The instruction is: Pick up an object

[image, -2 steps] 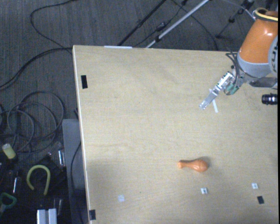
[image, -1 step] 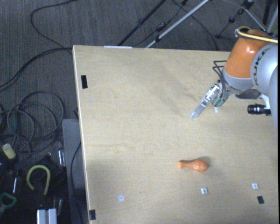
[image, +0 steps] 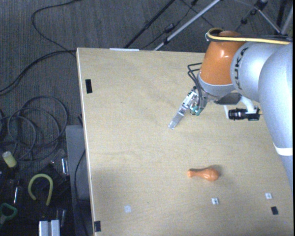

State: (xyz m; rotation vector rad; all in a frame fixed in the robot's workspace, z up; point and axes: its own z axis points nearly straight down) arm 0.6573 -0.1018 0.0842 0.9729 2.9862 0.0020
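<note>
1. The claw (image: 174, 123) hangs over the bare middle of the desk (image: 132, 146), its fingers slanting down toward the view's lower left. Whether they stand wide or narrow, I cannot tell; nothing shows between them.
2. The orange object (image: 204, 174) lies well apart from the claw, toward the view's bottom and a little right, so the coming move should run that way.
3. Its long axis runs roughly left-right in the view.
4. It looks smooth and pear-shaped: a thin neck left, a rounder bulb right.
</note>
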